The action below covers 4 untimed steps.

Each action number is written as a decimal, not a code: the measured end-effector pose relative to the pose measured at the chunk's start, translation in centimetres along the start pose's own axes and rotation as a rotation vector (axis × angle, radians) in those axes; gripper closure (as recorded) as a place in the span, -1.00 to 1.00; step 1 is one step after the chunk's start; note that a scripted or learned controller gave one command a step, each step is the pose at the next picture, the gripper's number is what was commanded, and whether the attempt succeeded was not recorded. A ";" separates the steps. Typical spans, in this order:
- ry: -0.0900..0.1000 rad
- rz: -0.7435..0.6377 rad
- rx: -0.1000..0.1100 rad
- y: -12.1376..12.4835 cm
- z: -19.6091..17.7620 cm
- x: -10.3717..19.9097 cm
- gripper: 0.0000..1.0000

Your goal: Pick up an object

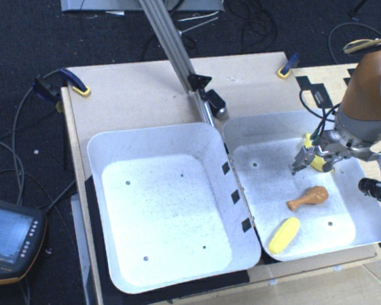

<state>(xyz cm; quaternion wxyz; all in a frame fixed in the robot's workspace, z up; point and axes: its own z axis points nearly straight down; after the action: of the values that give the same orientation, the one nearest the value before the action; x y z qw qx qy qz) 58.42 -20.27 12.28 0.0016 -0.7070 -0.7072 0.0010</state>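
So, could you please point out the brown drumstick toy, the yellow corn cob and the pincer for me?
brown drumstick toy (309, 198), camera view, on its thick rounded end.
yellow corn cob (283, 235), camera view, on the middle of its body.
pincer (301, 164), camera view, between its dark fingertips over the right bin.

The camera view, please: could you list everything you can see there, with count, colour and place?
Bins: two, white, side by side on the bench; left bin, right bin.
Bench: one, pale tan, under both bins.
Drumstick-shaped toy: one, brown, middle of the right bin.
Corn-like object: one, yellow, near front edge of the right bin.
Small yellow item: one, at the end effector; too small to identify.
Clamps: two, yellow and blue, at the bench's far corners.
Metal rail: one, grey, slanting over the bench's far side.
Handheld pendant: one, grey-orange, floor at left.
Arm: one, grey with orange band, from right.
End effector: one, dark, over the right bin.
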 end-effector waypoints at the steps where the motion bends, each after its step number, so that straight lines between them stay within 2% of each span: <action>1: 0.000 0.000 -0.001 0.0 2.9 0.0 -1.00; 2: -0.001 0.000 -0.004 0.0 1.7 0.0 1.00; 3: -0.002 0.001 -0.008 -0.6 -2.8 -0.2 1.00; 4: -0.002 0.000 -0.009 -0.8 -9.0 -0.2 1.00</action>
<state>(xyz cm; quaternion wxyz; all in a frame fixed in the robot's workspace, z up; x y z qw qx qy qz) 57.61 -20.46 21.27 -0.0024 -0.7070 -0.7072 -0.0013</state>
